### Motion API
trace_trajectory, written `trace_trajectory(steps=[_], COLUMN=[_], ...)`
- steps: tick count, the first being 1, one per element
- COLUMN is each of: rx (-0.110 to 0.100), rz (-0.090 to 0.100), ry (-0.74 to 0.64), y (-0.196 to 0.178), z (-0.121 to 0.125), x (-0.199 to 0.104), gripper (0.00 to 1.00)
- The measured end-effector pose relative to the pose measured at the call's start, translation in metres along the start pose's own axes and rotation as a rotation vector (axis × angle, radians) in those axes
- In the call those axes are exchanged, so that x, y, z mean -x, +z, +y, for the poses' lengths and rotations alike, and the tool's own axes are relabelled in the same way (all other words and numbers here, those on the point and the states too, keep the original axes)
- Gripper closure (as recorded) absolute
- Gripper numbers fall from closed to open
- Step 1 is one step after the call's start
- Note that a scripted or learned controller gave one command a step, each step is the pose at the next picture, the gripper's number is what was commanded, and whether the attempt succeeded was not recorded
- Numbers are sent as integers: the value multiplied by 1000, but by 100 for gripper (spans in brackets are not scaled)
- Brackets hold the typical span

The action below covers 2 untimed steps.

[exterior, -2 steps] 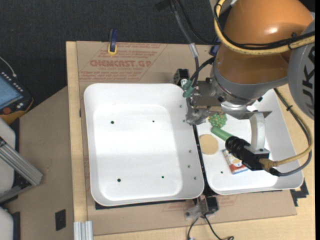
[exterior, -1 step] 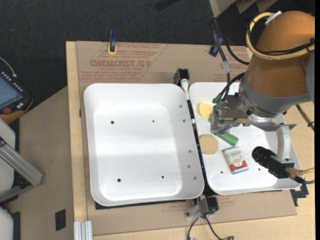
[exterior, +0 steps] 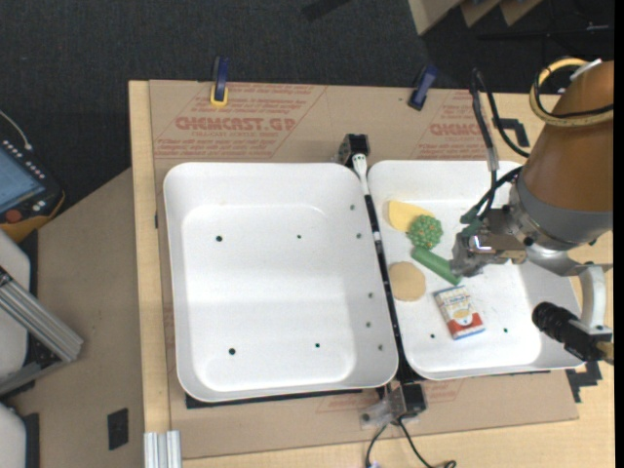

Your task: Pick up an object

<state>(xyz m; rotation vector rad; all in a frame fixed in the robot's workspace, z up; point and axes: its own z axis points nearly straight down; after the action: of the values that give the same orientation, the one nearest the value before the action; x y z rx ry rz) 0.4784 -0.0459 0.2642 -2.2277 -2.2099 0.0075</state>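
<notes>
A slanted overhead view shows a cardboard-covered bench with two shallow white bins side by side. The left bin is a plain white tray with a few small dark dots on its floor. The right bin holds a small cluster of objects near its left half. A yellow wedge lies toward the back, and a green bumpy ball rests against its front edge. Just in front of the ball, a green stick lies at a slant, its right end reaching under the gripper. A tan disc sits flat beside the stick, close to the wall shared with the left bin. A small white and red carton lies nearer the front, apart from the others. The arm, grey with a broad orange band, comes in from the right and hangs over the right bin. Its gripper is low, at the right end of the green stick and just right of the ball. From this angle it is unclear whether the gripper is spread or closed, and nothing can be seen held in it. Two blue clamps pin the cardboard at the back edge of the bench.
</notes>
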Motion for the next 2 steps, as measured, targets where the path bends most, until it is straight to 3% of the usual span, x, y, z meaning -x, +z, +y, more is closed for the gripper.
trace_trajectory(steps=[1, 2], rx=[12, 20], rz=[2, 6], ry=[-15, -17], y=[-43, -149], z=[28, -1], x=[-67, -129], gripper=[100, 100])
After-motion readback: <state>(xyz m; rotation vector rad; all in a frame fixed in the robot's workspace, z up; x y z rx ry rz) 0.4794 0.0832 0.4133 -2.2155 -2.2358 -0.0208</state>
